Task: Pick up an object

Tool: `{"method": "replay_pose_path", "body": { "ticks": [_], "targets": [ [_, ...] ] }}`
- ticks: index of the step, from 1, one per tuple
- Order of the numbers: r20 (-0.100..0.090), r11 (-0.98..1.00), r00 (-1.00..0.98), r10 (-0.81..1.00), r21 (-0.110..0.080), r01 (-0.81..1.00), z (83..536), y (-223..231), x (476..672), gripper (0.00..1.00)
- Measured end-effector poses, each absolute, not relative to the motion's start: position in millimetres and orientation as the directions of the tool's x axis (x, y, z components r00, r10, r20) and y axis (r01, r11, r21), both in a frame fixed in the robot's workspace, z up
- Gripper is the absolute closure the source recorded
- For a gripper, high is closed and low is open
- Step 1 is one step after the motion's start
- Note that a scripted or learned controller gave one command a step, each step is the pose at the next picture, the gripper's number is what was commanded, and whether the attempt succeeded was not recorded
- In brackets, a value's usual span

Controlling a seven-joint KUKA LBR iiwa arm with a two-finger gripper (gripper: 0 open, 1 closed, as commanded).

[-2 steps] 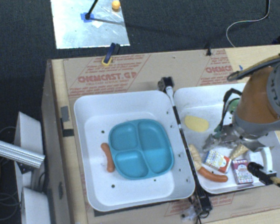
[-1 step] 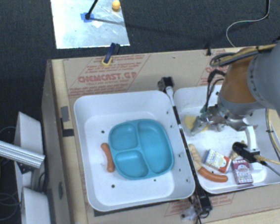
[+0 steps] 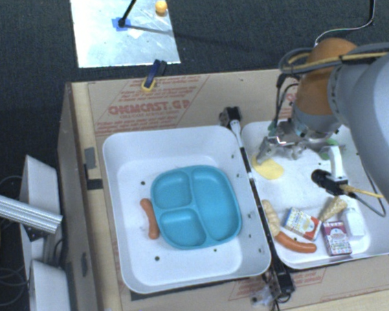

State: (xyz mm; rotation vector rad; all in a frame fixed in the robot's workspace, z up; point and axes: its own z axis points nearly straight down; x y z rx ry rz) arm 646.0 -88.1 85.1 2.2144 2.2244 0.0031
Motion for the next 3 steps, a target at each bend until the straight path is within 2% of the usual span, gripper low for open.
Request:
{"method": "replay_pose_path", "body": {
  "ticks": [1, 2, 3],
  "targets": [
    [-0.001, 0.005, -0.005, 1.0, 0.003, 1.0, 85.2, -86.4, 660.7, 0.0],
    [-0.001, 0.003, -0.003, 1.0, 0.003, 1.0, 85.3, -124.8, 669.2, 0.0],
    [-0.002, 0.003, -0.003, 1.0, 0.005, 1.0, 134.0, -170.5, 669.4, 0.0]
  ]
}}
